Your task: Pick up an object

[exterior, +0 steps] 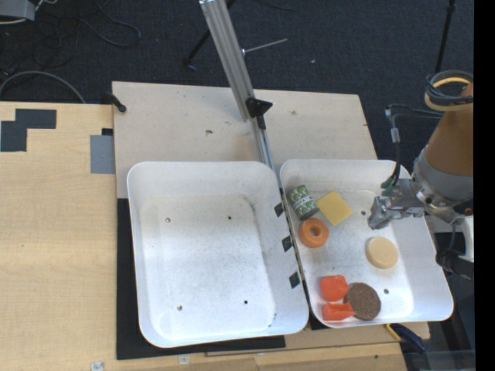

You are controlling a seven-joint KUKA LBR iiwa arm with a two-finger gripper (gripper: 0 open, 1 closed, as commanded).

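Note:
The right bin [418, 304] holds several small objects: a green can [302, 200], a yellow block [335, 208], an orange ring [313, 233], a cream disc [381, 253], two red pieces [334, 288] and a brown disc [363, 301]. My gripper [378, 216] hangs over the right side of this bin, just above and slightly left of the cream disc and right of the yellow block. Nothing shows between its fingers.
The left bin [147, 207] lies beside the right one, with a row of black clips [283, 243] on the wall between them. A slanted metal rail [232, 60] rises from the back of the bench. The arm's orange band [452, 141] is at the right edge.

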